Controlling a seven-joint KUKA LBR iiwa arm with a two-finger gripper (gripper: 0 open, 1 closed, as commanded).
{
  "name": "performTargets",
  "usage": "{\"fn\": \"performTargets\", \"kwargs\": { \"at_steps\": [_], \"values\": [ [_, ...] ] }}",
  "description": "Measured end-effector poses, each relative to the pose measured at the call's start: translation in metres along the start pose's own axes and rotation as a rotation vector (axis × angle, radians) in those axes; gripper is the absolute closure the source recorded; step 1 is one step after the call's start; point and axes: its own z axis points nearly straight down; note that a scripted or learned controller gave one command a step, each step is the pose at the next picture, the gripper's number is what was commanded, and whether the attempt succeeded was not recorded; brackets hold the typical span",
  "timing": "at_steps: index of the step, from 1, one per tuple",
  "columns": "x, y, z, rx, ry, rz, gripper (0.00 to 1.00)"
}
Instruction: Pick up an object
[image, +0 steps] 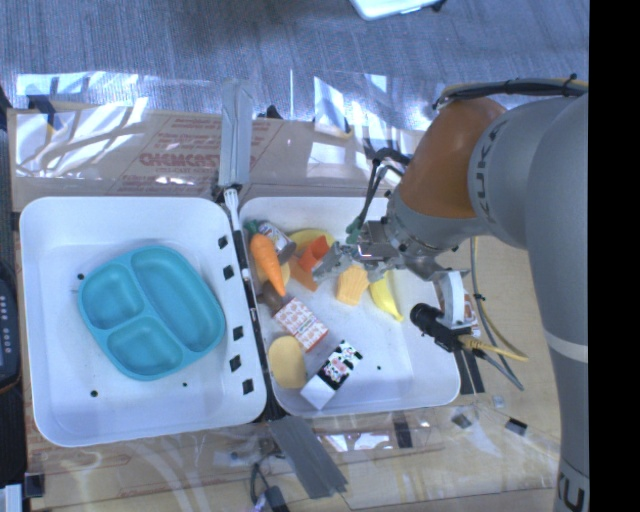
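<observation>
1. I watch the grey arm (500, 170) reach in from the right of the frame, its tool (365, 250) low over the right bin (430, 375), centre of frame.
2. I cannot tell from here how the tool is set; the wrist blocks my line of sight.
3. Just below the tool lies a yellow wedge (351, 285), a yellow banana-shaped piece (385, 296) beside it and an orange-red block (318, 262) to its left.
4. Further left lies a carrot (266, 262); lower down lie a checked packet (300, 323), a pale round piece (286, 360) and a black-and-white carton (333, 372).
5. The left bin (60, 400) holds a blue divided plate (150, 310).
6. I judge the wedge light, stiff and smooth, likely toy plastic; I would pinch it across its flat sides.
</observation>
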Motion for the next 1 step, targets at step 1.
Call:
{"fn": "performTargets", "kwargs": {
  "at_steps": [1],
  "values": [
    [-0.0433,0.0144,0.1014,-0.003,-0.002,0.066,0.00]
  ]
}}
